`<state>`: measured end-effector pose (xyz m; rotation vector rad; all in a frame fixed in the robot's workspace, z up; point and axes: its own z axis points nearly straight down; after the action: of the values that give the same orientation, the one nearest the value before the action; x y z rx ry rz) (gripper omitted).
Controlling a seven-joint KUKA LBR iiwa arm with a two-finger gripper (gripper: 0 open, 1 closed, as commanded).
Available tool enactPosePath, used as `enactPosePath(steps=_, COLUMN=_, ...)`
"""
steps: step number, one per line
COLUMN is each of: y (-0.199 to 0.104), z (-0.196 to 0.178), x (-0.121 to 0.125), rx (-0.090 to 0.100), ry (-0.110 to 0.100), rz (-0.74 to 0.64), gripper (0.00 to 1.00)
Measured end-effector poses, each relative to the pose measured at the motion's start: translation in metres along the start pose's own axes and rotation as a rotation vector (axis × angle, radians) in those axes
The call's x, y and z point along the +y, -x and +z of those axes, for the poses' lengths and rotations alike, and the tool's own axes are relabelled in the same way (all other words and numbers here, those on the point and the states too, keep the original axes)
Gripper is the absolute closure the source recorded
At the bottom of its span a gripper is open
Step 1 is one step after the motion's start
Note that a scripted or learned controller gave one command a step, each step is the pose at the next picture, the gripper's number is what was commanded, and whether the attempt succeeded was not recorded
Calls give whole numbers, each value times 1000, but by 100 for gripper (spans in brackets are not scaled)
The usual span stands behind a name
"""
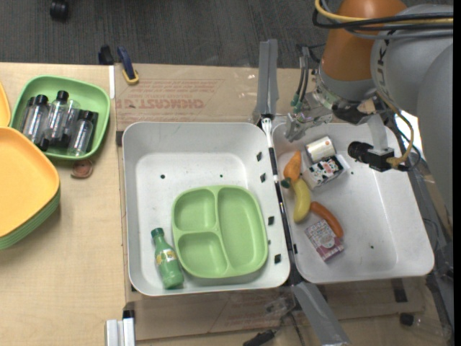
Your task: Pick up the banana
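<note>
Camera view finds the banana (301, 201) in the right bin (382, 251), touching an orange carrot (292, 166) and a hot dog (328, 220), playing cards (325, 169) nearby. Hand (301, 123), possibly open, hovers above. Wooden tabletop (65, 287), grey carpet (194, 20).

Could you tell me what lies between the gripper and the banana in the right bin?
In the camera view, the orange fruit lies between the gripper and the banana, directly above the banana's upper end in the picture. The small white can sits just off to the right.
</note>
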<state>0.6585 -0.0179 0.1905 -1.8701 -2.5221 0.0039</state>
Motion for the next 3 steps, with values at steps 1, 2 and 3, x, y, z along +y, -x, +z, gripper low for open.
enactPosePath(steps=1, y=8, z=-1, x=-2, rx=-1, ry=2, rz=395, gripper=100)
enactPosePath(steps=2, y=68, z=-100, x=-21, rx=-1, ry=1, rz=404, gripper=100)
enactPosePath(steps=3, y=28, z=-27, x=-9, rx=0, ry=0, rz=223, gripper=100)
